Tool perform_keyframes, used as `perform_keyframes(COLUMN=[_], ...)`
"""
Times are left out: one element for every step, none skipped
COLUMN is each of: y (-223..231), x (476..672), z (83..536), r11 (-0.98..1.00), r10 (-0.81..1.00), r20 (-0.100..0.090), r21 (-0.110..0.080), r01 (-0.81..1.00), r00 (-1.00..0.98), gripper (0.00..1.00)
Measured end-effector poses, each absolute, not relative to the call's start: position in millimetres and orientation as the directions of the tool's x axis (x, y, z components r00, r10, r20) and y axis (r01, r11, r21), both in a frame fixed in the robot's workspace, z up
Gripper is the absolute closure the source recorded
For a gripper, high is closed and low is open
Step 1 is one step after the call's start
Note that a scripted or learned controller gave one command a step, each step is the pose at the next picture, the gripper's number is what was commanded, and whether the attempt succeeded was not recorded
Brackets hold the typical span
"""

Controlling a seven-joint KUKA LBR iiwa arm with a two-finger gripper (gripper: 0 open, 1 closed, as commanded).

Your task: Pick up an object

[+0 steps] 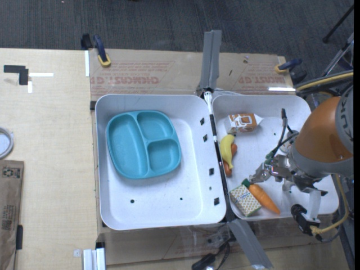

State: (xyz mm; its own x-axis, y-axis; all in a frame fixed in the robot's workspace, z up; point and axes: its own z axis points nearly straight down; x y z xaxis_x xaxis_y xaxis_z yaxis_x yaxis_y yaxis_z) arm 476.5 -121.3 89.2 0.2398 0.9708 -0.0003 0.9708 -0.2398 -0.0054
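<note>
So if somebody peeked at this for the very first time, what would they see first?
Probably the big turquoise plastic plate with three compartments, lying in the left white bin. Next, the grey robot arm with its orange band over the right white bin, its gripper just above an orange toy carrot, near a yellow toy banana.

Behind my bins, the cardboard sheet (169, 75) carries red print, upside down from here, which looks like "CHEMCO GP". A recycling mark sits on the brown bag (10, 207) at the desk's left edge.
</note>
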Motion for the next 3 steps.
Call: perform_keyframes(y=[-122.4, -122.3, -149.7], x=[476.5, 476.5, 476.3], z=[96.1, 96.0, 88.7], r11=[-0.244, -0.243, -0.415], r10=[0.97, 0.97, 0.91], r20=[0.0, 0.0, -0.001], r21=[-0.008, -0.009, -0.006], r01=[0.97, 0.97, 0.91], r00=[0.244, 0.243, 0.415], gripper=[1.0, 0.0, 0.0])
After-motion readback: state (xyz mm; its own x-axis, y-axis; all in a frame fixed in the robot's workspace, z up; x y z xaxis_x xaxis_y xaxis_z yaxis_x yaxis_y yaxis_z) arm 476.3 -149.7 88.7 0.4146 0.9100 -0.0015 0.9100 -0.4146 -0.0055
